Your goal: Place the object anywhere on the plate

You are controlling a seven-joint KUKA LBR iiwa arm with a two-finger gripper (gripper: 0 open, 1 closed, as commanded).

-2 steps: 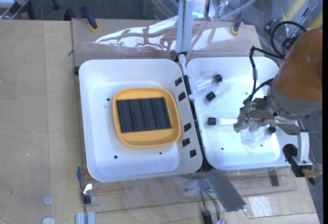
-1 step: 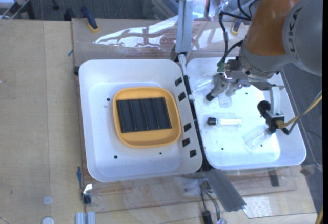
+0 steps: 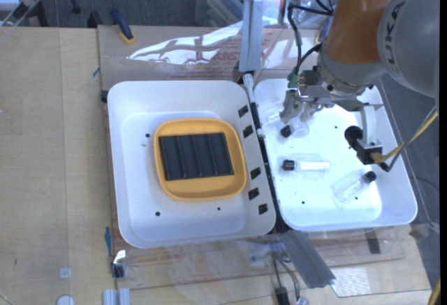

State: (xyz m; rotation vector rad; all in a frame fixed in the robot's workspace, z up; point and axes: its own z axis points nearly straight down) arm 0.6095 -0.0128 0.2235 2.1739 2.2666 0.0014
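Hand (image 3: 302, 102) of mine hangs low over the far left part of the right bin (image 3: 398, 209), and I cannot tell from this slanted look what it is doing at its tip. Right under it lies a clear vial with a black cap (image 3: 293, 128), touching or nearly touching it; whether I have hold of it I cannot tell. Nearer the front of the same bin lie a white tube with a black cap (image 3: 306, 166) and another clear vial (image 3: 351, 185), apart from each other. The yellow plate (image 3: 200, 188), with its dark ribbed middle, sits in the left bin (image 3: 133, 220), well apart from the vials. Both bins rest side by side on the wooden worktop (image 3: 49, 157).
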